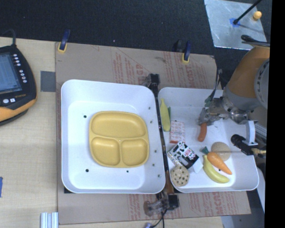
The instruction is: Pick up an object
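Several small objects lie in the right-hand bin [233,184], and the one nearest the gripper [208,117] is a small red-orange sausage [203,132], lying nearly upright in the picture on the white floor of the bin. The gripper sits just above its upper end, so close that the two seem to meet, but the dark metal parts hide the tips; whether they are spread or closed, and whether they grip the sausage, cannot be told from this view.

Below and to the right of the sausage lies a pale round item [221,148], with an orange carrot [219,162] touching its lower edge and a yellow banana [214,172] curving beneath the carrot. To the left of these sit a black-and-white patterned piece [185,154], a round cookie [180,175] near the bin's lower left corner, a small red-printed packet [177,131], and a yellow-green slender item [165,115] along the bin's left wall.

The grey arm with its orange band [249,75] reaches in from the right over the bin's upper right corner.

The left-hand bin [77,99] holds a yellow divided plate [118,137] with three compartments. Both bins rest on brown cardboard [125,64], clipped to a wooden bench [24,168]. A handheld control pendant [10,85] with a screen lies at the far left.
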{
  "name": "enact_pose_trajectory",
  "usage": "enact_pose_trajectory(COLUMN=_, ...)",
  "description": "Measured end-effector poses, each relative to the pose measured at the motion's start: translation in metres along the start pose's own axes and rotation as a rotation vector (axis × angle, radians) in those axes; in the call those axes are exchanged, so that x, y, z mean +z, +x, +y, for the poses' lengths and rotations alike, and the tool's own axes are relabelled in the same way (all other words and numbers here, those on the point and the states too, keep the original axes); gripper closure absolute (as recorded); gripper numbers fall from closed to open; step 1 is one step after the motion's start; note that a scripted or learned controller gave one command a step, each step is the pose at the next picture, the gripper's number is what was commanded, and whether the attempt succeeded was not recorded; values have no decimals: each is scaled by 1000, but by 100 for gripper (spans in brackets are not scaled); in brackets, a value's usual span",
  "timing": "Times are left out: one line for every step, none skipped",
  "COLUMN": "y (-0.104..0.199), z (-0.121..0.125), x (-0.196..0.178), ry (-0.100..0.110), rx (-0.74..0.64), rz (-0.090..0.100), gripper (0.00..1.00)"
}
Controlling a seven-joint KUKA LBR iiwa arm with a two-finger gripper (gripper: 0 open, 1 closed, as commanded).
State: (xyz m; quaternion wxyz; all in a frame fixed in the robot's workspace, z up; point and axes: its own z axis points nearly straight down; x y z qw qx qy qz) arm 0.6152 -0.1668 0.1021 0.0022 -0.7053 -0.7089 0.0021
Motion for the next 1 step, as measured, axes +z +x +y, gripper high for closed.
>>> enact_pose_trajectory(y=54, z=-46, x=-35, ry=-2, rx=-1, rz=0, gripper=100)
